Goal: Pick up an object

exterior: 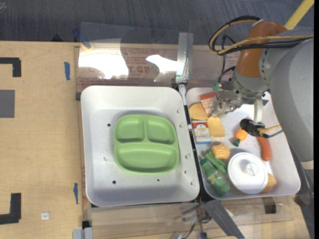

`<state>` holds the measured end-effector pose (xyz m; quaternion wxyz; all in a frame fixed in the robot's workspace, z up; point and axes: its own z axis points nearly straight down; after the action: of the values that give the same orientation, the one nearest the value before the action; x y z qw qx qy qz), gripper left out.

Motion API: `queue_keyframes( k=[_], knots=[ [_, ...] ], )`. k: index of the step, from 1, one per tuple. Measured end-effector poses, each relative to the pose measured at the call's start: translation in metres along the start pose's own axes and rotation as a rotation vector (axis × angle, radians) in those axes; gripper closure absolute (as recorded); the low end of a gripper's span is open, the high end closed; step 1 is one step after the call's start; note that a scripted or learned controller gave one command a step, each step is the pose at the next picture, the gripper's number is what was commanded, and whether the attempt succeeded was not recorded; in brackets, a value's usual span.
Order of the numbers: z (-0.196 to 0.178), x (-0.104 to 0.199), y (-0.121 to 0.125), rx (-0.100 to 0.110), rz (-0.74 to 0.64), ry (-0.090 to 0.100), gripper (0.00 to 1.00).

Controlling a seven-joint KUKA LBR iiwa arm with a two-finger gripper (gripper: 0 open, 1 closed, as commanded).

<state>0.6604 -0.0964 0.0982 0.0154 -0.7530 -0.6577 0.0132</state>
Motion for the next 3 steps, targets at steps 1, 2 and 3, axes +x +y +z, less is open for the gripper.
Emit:
queue_keyframes(
  k=[1, 2, 3],
  knots=[
    [-0.005, -0.039, -0.021, -0.036, 0.545, 0.010, 1.00],
    [-0.018, -0.019, 0.005, -0.036, 0.984, 0.020, 1.00],
    [-0.029, -0.017, 0.005, -0.037, 0.980, 0.019, 1.00]
  ],
)
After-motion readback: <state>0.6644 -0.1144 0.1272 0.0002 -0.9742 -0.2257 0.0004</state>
